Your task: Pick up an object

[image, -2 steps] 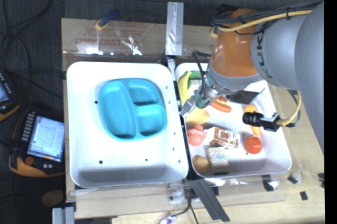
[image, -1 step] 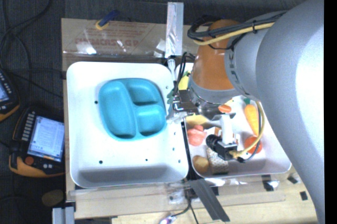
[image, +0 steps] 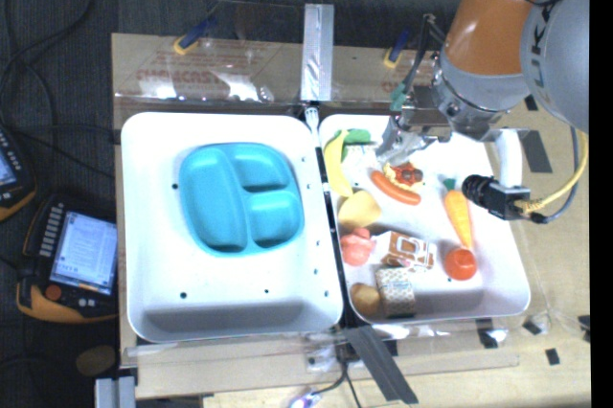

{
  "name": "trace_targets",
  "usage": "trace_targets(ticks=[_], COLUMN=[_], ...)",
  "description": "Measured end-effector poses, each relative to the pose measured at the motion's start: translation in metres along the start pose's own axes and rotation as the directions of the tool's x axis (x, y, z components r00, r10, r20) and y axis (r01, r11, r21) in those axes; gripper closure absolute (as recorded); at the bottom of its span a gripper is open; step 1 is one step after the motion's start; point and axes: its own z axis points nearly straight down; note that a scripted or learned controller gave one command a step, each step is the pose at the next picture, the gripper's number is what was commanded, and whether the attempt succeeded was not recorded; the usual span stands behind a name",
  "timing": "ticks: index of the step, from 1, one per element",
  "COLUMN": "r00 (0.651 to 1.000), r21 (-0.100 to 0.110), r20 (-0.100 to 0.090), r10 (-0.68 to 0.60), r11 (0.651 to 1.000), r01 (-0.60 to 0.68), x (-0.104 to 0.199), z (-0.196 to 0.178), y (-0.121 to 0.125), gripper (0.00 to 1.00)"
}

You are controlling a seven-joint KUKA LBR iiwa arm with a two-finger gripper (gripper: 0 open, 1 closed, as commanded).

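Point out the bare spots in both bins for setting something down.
Left bin: bare floor all around the blue tray, widest along the near wall. Right bin: crowded; a small gap between hot dog and carrot, beneath the claw.

The bench (image: 129, 76) is a brown board set on dark carpet. Two shallow white bins sit side by side on it, touching along a central divider. The left bin (image: 153, 282) occupies the left half of the board; the right bin (image: 498, 291) occupies the right half. A clear plastic sheet (image: 220, 76) lies on the board behind the left bin, held by a blue-and-yellow clamp (image: 194, 34). A second clamp (image: 397, 49) sits behind the right bin. A grey metal strip (image: 318, 52) stands upright between the two, at the back edge.
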Motion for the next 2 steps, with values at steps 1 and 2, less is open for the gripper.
trace_targets(ticks=[1, 2], r00=[0.978, 0.976], r21=[0.001, 0.001], r20=[-0.003, -0.003], r10=[-0.208, -0.218], r11=[0.978, 0.976], r01=[0.208, 0.218], x=[-0.021, -0.019], z=[0.125, 0.125], y=[-0.029, -0.001], gripper=[1.0, 1.0])
